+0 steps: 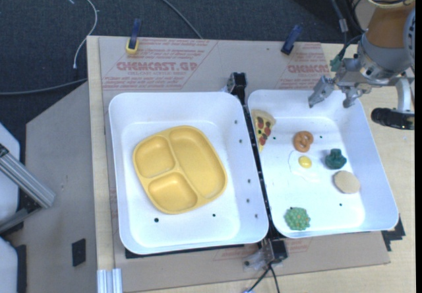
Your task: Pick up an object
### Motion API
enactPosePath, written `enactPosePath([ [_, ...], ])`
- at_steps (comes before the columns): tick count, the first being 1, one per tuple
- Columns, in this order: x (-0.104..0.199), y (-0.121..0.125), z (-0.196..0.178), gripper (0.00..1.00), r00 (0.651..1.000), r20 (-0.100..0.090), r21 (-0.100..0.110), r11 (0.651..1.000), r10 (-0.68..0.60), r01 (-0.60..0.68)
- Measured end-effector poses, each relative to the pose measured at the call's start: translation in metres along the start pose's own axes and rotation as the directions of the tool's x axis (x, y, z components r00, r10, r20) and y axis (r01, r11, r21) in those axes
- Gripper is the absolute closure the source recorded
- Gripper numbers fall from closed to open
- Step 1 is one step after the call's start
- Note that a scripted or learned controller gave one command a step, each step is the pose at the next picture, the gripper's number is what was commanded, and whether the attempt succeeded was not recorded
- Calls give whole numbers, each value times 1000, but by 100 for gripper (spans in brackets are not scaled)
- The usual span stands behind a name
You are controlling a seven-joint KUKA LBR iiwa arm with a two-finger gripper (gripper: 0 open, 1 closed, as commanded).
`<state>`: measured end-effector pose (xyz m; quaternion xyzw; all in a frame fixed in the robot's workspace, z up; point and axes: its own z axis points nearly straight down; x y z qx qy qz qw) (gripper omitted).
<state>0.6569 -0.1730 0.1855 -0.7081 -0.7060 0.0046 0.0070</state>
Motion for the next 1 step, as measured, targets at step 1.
enactPosePath([
  [1,1,3,-10,0,1000,3,-16,1000,-3,3],
])
